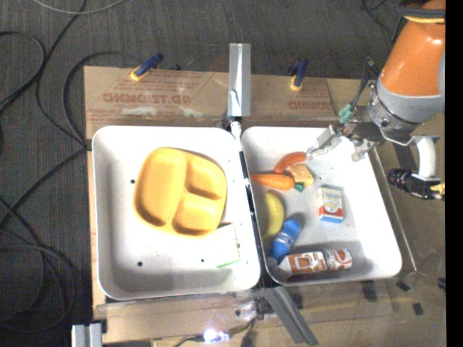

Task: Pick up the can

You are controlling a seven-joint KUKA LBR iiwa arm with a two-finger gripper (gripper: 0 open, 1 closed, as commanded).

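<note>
The can (319,261), red and white with a silver end, lies on its side along the front wall of the right bin (380,215). My gripper (338,147) hovers over the bin's far right corner, well behind the can, at the end of the grey arm with the orange band (414,56). It is open, with nothing between its two fingers (320,146).
Beside the can are a blue bottle (284,238), a yellow fruit (272,213), a carrot (273,181), a red sausage (290,160), a small tan block (302,175) and a small carton (331,203). The left bin (116,251) holds a yellow divided plate (181,191).
</note>
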